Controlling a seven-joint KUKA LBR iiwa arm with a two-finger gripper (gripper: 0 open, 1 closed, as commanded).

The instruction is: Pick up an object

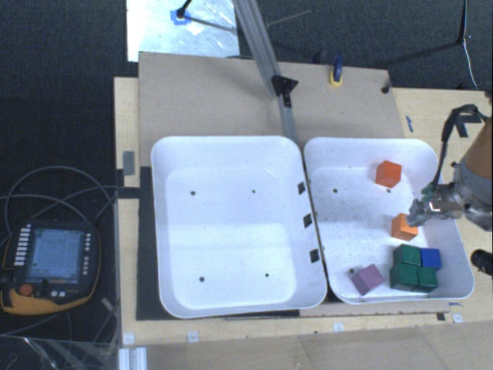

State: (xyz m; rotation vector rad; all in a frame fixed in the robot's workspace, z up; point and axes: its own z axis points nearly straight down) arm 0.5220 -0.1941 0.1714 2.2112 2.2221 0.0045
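Reaching in from 3 o'clock, the gripper (423, 211) sat over the right bin (339, 168), touching an orange block (403, 227) at its 7 o'clock, finger state impossible to tell, another orange cube (388, 173) at 11 o'clock.

You've got five pieces to choose from, all in the right bin (339, 160). The orange cube (388, 173) sits up and left of the gripper (423, 213), well apart from it, resting flat with one corner turned toward you. The second orange block (404, 227) is just below-left of the gripper, touching or nearly so; can't tell which. The green block cluster (410, 268) lies below the gripper, near the bin's front right corner. The blue cube (430, 258) butts against the cluster's upper right. The purple block (368, 278) is down-left, further off, tilted.
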